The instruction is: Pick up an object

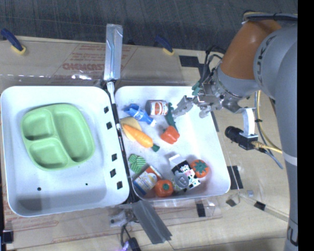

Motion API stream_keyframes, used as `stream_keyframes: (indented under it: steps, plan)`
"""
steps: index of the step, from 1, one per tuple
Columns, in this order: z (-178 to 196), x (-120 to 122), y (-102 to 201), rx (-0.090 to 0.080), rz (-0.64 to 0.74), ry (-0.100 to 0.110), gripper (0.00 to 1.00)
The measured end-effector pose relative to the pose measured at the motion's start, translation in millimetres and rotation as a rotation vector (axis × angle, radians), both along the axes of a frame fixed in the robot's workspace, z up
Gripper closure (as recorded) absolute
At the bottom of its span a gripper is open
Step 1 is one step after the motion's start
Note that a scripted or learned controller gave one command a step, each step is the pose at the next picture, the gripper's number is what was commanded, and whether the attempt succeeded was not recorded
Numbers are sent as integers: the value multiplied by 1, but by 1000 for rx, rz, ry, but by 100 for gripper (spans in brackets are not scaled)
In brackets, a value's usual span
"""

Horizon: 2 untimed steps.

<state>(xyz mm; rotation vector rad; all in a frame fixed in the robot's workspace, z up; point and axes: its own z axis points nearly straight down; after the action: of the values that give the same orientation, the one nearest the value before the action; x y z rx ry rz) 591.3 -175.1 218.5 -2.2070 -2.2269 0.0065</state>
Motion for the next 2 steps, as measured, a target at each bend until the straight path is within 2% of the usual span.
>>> stream_keyframes:
  steps: [1,2]
  plan:
    - [-112,-14,62,-1,13,-4,0]
    - [-127,-94,64,-2,-71,-5,0]
